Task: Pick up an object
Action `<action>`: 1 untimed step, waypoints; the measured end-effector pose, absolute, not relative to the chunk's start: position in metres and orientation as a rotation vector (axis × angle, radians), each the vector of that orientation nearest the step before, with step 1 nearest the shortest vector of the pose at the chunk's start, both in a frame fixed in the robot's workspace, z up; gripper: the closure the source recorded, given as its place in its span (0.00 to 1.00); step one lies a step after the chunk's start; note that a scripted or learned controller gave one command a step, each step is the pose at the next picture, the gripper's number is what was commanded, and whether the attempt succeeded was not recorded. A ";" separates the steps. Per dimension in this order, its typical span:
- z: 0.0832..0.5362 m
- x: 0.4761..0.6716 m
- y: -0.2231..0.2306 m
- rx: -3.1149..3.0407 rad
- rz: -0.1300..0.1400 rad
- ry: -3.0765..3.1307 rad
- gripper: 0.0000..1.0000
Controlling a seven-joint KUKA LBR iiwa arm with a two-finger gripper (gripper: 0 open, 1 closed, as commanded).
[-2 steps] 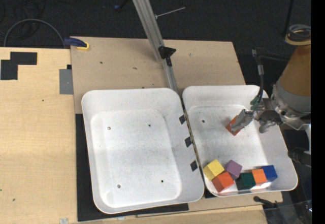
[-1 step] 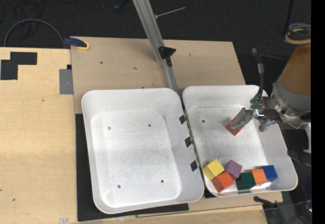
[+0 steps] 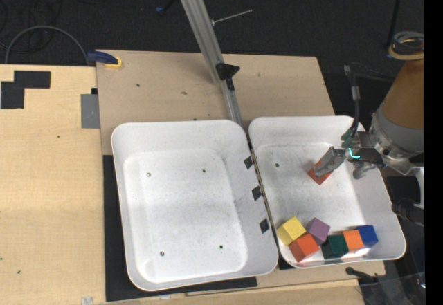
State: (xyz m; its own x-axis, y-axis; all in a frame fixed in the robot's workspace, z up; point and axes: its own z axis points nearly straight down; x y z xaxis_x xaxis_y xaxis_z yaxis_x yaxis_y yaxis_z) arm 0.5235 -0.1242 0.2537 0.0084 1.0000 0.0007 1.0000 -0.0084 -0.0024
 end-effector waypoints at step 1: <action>0.250 0.524 -0.079 -2.214 0.002 -2.222 0.00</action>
